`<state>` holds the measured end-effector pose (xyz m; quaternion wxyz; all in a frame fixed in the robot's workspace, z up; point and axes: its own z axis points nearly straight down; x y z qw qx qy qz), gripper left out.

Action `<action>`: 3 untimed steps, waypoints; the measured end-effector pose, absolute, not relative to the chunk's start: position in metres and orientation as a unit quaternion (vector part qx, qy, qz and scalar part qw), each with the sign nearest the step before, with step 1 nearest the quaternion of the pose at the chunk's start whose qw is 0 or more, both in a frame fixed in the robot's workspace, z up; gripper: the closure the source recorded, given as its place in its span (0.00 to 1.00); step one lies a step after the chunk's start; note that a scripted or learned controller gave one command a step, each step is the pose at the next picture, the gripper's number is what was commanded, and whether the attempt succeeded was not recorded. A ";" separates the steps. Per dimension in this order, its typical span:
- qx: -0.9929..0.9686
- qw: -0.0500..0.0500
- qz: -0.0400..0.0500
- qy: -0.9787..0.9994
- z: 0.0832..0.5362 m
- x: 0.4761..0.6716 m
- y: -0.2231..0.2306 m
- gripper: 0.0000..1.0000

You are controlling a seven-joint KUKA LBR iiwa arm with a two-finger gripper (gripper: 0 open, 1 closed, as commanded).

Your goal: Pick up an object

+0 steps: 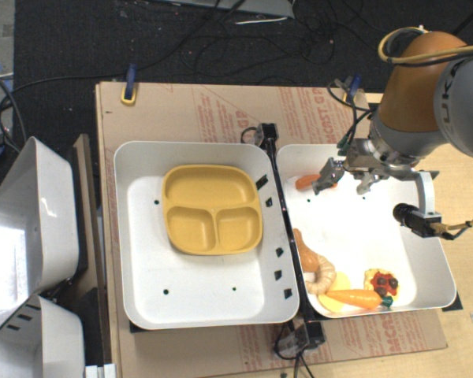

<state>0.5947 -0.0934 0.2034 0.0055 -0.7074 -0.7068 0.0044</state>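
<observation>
My gripper (348, 182) hangs over the far part of the right bin (430, 246), its two fingers spread apart with nothing between them. A small orange piece (306, 183) lies just left of the left finger (328, 178), by the bin's far left corner. Along the bin's near edge lie a carrot (353, 298), a tan shrimp-like toy (314, 268), a flat yellow piece (340, 280) and a small pizza-like toy (381, 282).
The left bin (134, 235) holds a yellow divided plate (212, 209). A black bracket (414, 217) juts from the arm over the right bin's right side. Spare white bins (27, 219) stand at the far left. Cables trail behind the bench.
</observation>
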 end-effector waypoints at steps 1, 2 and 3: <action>-0.707 0.000 0.000 -0.708 0.211 0.598 -0.093 0.00; -0.708 0.002 0.002 -0.707 0.157 0.604 -0.100 0.00; -0.707 0.002 0.002 -0.707 0.096 0.602 -0.091 0.00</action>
